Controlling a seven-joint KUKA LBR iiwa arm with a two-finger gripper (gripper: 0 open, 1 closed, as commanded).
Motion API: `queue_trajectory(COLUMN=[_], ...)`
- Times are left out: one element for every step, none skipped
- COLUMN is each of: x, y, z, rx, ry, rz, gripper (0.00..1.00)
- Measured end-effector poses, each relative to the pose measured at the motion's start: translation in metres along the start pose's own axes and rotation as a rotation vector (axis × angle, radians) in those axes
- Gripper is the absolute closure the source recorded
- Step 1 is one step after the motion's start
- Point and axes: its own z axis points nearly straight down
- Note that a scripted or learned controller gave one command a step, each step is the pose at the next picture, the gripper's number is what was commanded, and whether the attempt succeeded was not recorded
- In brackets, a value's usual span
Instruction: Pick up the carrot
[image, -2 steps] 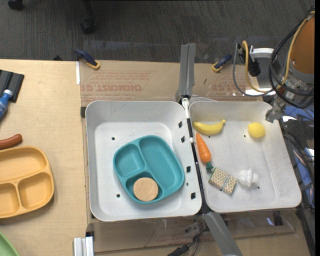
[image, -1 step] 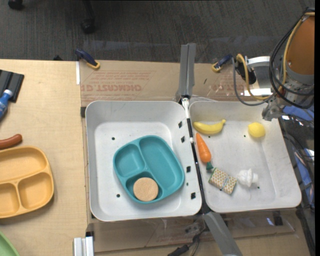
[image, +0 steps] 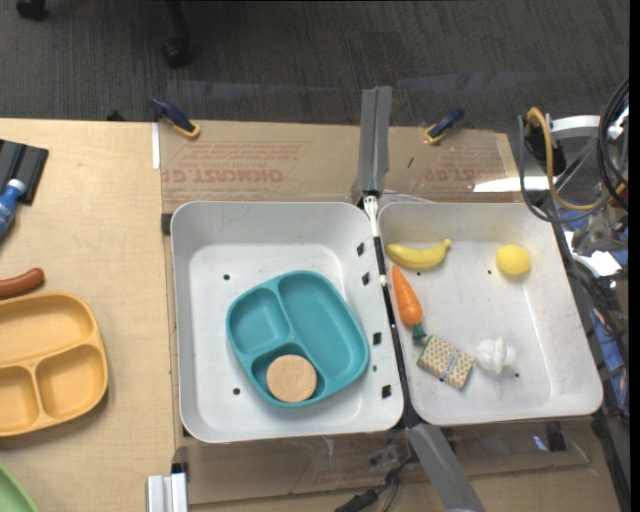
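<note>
The carrot (image: 405, 297) is orange with a small green top pointing toward the front. It lies along the left wall of the right bin (image: 545, 330), close to the divider between the two bins. A yellow banana (image: 418, 254) lies just behind its tip. A patterned cracker-like block (image: 445, 361) rests right in front of its green end.
A lemon (image: 513, 260) and a crumpled white object (image: 493, 354) also lie in the right bin. The left bin (image: 200, 300) holds a teal divided plate (image: 300, 325) with a round cork-coloured disc (image: 291, 379). A yellow tray (image: 45, 365) sits on the table at left. Cables hang at the right edge.
</note>
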Motion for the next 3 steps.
queue_trajectory(x=[0.052, 0.061, 0.044], y=[-0.049, -0.017, -0.023], z=[0.055, 0.05, 0.062], rx=[0.002, 0.001, -0.001], ry=[-0.001, -0.001, -0.001], rz=[-0.057, 0.118, -0.058], gripper=[1.0, 1.0, 1.0])
